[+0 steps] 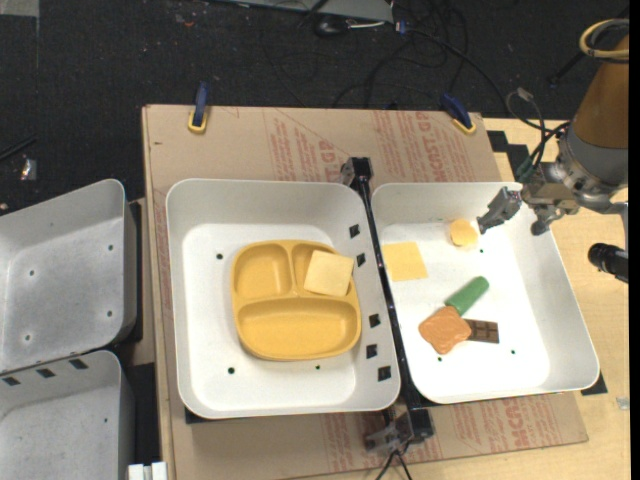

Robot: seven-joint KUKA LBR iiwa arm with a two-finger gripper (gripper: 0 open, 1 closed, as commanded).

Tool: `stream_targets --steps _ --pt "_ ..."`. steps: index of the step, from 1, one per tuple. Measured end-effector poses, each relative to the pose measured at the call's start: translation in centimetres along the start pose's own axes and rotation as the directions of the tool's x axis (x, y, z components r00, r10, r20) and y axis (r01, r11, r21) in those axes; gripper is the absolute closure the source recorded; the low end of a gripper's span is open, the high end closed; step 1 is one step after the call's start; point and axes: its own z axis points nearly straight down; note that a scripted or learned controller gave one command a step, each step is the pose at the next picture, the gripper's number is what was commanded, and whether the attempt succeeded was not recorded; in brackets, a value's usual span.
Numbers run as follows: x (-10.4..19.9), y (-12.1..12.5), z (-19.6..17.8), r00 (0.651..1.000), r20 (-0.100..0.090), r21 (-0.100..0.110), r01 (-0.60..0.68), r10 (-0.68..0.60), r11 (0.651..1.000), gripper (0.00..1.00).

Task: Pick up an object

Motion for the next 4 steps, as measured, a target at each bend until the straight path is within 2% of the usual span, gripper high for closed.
stream_targets --steps 1,2,3,4 --pt "0.0 0.3 -0.8 1.0 0.003 -0.013 0.003 -0.003 1.0 0.0" --pt "-0.4 -0.6 4.8 1.0 0.001 -0.008 0.0 0.0 1.0 0.0" --pt "0.1 0.3 9.8 1.0 0.002 -0.01 0.006 -0.006 1.0 0.0" --pt "0.2 0.3 13.3 1.0 0.001 -0.01 0.003 -0.003 1.0 0.0"
